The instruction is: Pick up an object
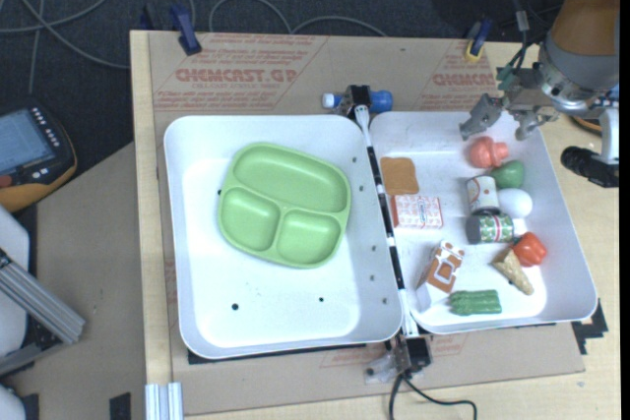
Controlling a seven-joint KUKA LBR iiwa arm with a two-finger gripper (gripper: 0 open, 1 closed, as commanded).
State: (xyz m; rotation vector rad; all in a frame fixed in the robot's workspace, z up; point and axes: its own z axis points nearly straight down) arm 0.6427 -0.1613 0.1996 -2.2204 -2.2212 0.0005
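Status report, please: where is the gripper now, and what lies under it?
Gripper open, holding nothing, above right bin far edge. Nearest object: pink-orange toy, just below it, untouched. Green toy touching that one; crowded pile beside.

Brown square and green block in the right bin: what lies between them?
The camera view shows a red-and-white packet just below the brown square, then an orange-and-white carton above the green block.

The bench (246,64) carries two white bins side by side: left bin (197,290), right bin (561,280).
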